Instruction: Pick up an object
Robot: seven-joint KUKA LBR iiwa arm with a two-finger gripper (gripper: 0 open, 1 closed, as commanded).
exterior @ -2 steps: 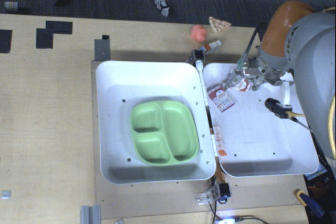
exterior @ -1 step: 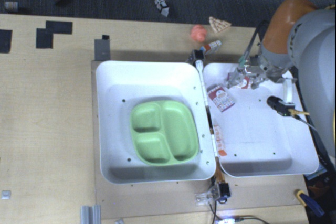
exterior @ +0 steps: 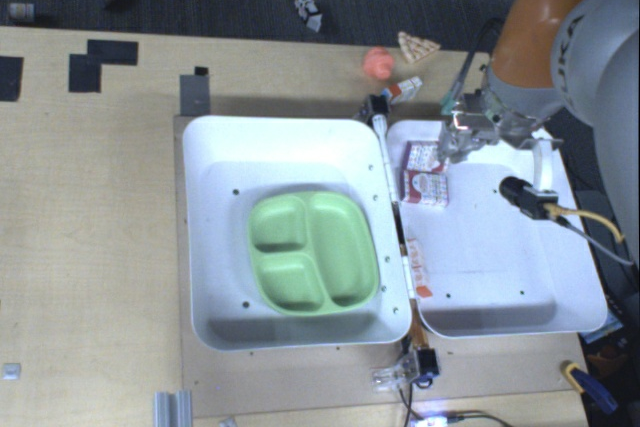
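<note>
Camera view looks down on both bins, and the likeliest target is the small red-and-white packet (exterior: 425,177), lying flat in the upper left corner of the right bin (exterior: 500,315), close to the wall it shares with the other bin. The claw (exterior: 452,147) sits right at the packet's upper right edge. It looks low over it, but I honestly can't tell whether it's touching or how far open it is, since that bit is a grey blur. Nothing visibly held, as far as I can see.

My read: the arm (exterior: 590,45) comes in from the right of the frame and angles down so the claw lands on that corner, which would explain the orange band (exterior: 535,15) leaning over the bin's top edge. A flat packet near a wall is a fiddly grab, with not much to pinch, so I'd guess it could slide instead of lifting.

The left bin (exterior: 215,215) has a green divided tray (exterior: 312,250) sitting in the middle, right side up and well apart from the claw. It's bigger and probably harder to pick.

Outside the bins, on the desk (exterior: 90,245) above the right bin, there's a pink ball (exterior: 378,64) and a tan wedge-shaped toy (exterior: 418,46) just beside it. Both are out of play, I'd say.
</note>
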